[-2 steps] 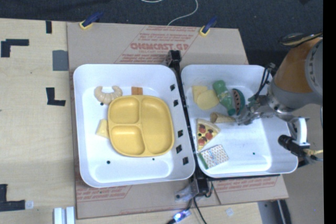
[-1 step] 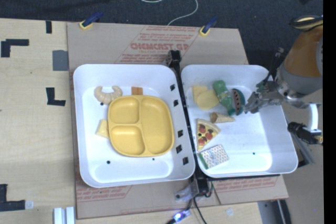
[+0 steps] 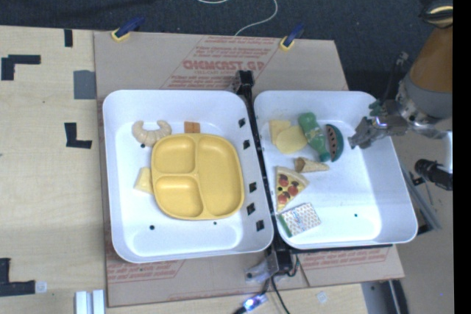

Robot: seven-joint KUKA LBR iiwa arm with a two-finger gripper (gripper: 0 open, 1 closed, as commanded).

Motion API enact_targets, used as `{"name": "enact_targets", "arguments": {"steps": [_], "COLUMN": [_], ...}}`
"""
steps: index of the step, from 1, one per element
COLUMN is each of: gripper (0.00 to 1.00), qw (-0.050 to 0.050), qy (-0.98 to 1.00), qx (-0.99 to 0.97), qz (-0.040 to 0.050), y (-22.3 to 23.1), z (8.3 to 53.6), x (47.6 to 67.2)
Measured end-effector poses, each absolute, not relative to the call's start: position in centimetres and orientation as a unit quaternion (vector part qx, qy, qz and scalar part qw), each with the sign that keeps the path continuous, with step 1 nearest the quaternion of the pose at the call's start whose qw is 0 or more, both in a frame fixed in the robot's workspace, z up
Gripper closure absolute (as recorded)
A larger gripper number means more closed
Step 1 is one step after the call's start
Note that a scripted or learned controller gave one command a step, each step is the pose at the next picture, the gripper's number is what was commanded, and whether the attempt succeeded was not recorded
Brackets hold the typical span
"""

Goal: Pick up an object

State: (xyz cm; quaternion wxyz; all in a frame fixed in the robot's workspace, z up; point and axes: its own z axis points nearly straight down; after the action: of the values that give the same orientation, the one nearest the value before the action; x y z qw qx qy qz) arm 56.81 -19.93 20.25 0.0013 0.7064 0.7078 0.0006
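A: So where's the pincer (image 3: 363,134) rn?
B: Over the right bin (image 3: 383,187), near its right wall, upper part. Fingers look slightly apart w/ nothing between them.
A: And the stuff to pick?
B: All toward that bin's left side, well apart from the pincer. Green bottle (image 3: 312,130) touching a watermelon slice (image 3: 335,142), yellow cheese pieces (image 3: 287,136) just beside them, a small cone (image 3: 310,166) below, then a pizza slice (image 3: 288,186) and a patterned packet (image 3: 300,218) near the divider.
A: Left bin (image 3: 121,180)?
B: Yellow divided plate (image 3: 197,176) in the middle, a cashew-shaped thing (image 3: 150,131) at its top left, small orange block (image 3: 192,128) beside that, a yellow wedge (image 3: 143,179) at the plate's left edge.
A: Under it all?
B: Cardboard sheet (image 3: 221,62) on the worktop (image 3: 44,158).
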Motion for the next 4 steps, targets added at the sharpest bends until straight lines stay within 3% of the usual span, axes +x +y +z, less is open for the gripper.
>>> {"name": "enact_targets", "arguments": {"steps": [1,3,4], "gripper": [1.00,1.00,1.00], "qw": [0.001,-0.002,-0.001], "qy": [0.708,0.710,0.709], "qx": [0.706,0.705,0.705], "qz": [0.0003,0.0003,-0.0004], "y": [-19.9,-9.1,-3.5], "z": [22.6,22.7,22.4], "x": [56.9,55.3,55.9]}}
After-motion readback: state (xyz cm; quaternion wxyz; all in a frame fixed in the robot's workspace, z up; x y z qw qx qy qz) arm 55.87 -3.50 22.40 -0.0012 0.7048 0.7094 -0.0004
